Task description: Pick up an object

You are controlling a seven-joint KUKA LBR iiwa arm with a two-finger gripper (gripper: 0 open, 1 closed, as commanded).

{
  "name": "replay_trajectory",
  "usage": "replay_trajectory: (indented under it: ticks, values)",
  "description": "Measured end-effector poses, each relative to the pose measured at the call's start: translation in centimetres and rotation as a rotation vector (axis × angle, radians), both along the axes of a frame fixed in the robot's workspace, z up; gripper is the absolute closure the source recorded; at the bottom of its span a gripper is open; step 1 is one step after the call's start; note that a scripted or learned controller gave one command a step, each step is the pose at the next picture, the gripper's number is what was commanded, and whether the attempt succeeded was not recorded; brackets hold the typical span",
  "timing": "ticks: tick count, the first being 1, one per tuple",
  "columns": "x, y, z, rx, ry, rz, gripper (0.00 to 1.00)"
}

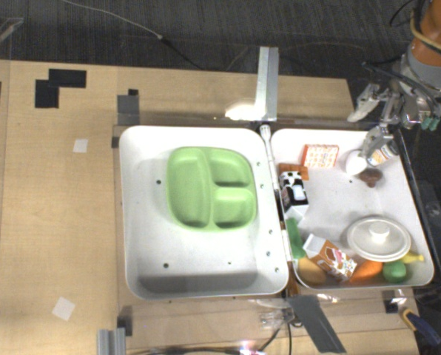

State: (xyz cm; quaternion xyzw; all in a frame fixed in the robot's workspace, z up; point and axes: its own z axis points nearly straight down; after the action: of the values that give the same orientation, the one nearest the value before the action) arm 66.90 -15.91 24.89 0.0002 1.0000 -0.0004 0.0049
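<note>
Several candidate objects are lying in the right bin [416, 220], none of them lifted: an orange card [320, 155] near the back, a black-and-white box [293, 186] against the left wall, a white lidded bowl [378, 237] toward the front, and a cluster of toy food [354, 268] along the front edge. A small brown piece [371, 176] and a white round piece [354, 163] are sitting just below the tool [377, 145], which is hanging over the bin's back right corner. Whether the tool is spread or pressed together, I cannot tell. The pick looks not yet done; a grasp and lift are remaining. The left bin [139, 198] is carrying a green divided tray [209, 187] on the tabletop [50, 220].
</note>
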Motion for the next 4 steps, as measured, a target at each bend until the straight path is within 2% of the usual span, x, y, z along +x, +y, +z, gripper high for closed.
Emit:
replay_trajectory:
  ticks: [1,2,3,4]
  values:
    - [-6.7,1.2,-14.4,0.003,0.012,0.112,0.00]
    - [-0.7,3.0,-15.9,0.000,0.042,-0.069,0.00]
    - [-3.0,6.2,-15.8,-0.014,-0.006,-0.454,0.00]
    - [-6.1,5.6,-15.4,-0.002,-0.014,-0.711,0.00]
